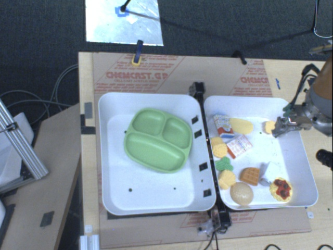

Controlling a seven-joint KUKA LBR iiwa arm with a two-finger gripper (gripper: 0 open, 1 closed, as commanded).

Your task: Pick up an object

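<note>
The right bin [296,160] holds several toy foods. Among them are a yellow oblong piece [241,125], a small printed carton [222,122], a red-and-white packet [239,146], a green piece [223,164], a brown waffle [250,175], a beige bun [241,193] and a red-and-yellow piece [281,189]. My gripper [282,126] hangs low over the bin's far right part. It is right beside a small yellow piece [268,126], which lies just left of its tip. Nothing shows held in it.
In the left bin [112,181] lies a green divided plate [158,139]. A black divider with clips [205,139] runs between the bins. A small grey item [263,169] lies near the waffle. Cables trail off the bench at the left.
</note>
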